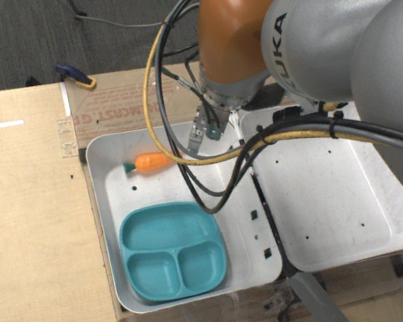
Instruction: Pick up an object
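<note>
An orange toy carrot (151, 162) with a green tip lies in the far part of the left bin (104, 211), near its back wall. A teal divided plate (176, 258) sits in the near part of the same bin. My gripper (205, 131) hangs below the orange wrist band, above the back right corner of the left bin. It is to the right of the carrot and apart from it. The arm's body hides the bin wall behind the gripper.
The right bin (346, 201) lies under the grey arm (341, 34). Yellow and black cables (188, 174) loop from the wrist over the left bin's right half. A wooden bench top (28, 223) spreads to the left, with a blue-and-yellow clamp (75, 75) behind it.
</note>
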Controlling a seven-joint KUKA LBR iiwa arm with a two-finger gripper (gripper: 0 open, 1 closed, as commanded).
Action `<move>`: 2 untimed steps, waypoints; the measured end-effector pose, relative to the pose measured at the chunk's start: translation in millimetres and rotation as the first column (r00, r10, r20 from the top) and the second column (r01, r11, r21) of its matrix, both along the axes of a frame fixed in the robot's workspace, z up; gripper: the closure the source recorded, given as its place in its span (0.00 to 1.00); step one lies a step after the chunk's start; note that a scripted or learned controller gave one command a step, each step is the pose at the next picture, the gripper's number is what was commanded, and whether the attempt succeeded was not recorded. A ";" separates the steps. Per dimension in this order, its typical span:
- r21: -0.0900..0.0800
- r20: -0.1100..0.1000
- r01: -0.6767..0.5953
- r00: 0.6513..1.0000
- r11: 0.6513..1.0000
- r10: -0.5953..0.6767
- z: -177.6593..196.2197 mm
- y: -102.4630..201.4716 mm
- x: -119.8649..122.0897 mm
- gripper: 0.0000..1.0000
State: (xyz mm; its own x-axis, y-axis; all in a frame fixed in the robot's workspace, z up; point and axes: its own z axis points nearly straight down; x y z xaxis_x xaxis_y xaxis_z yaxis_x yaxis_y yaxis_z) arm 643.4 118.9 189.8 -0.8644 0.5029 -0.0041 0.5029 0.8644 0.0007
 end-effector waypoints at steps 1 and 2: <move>0.001 -0.002 -0.244 0.970 0.970 0.244 18.5 6.9 -86.6 1.00; 0.001 0.000 0.039 0.999 0.999 -0.039 84.7 79.2 -17.7 1.00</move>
State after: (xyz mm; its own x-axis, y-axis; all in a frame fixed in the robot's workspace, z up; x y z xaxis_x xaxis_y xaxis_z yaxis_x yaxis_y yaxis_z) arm 625.8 198.1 274.5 -0.8440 0.5363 -0.0036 0.5363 0.8440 0.0011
